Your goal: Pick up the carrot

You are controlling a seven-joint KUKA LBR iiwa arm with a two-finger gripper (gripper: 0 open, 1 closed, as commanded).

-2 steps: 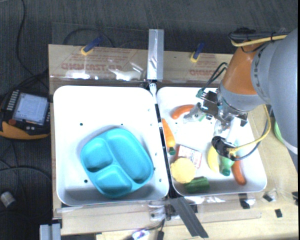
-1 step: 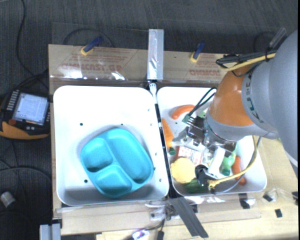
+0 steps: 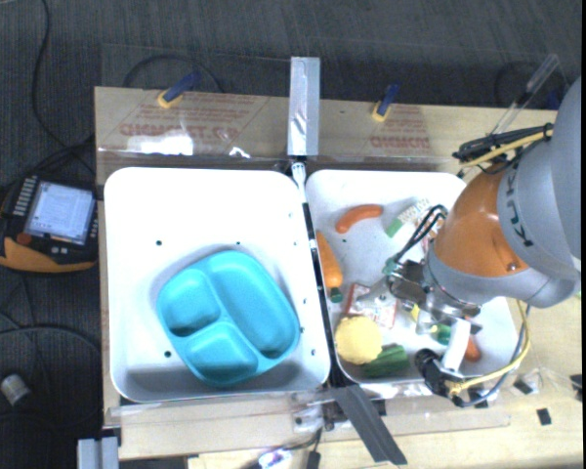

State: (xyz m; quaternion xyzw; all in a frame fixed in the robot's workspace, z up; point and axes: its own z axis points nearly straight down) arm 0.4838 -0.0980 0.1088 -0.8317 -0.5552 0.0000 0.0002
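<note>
The carrot (image 3: 328,264) is a slim orange piece lying along the left wall of the right bin (image 3: 371,186), pointing front to back. My gripper (image 3: 402,287) hangs low over the middle of that bin, a short way right of the carrot, among packets and toy food. The grey wrist and orange band (image 3: 474,237) hide most of the bin's right half. I see nothing of the carrot at the gripper.
An orange sausage-like piece (image 3: 358,217) lies at the bin's back. A yellow lemon (image 3: 357,340) and a green vegetable (image 3: 385,361) sit at the front, a red piece (image 3: 472,351) at the front right. The left bin holds a blue divided plate (image 3: 230,316).
</note>
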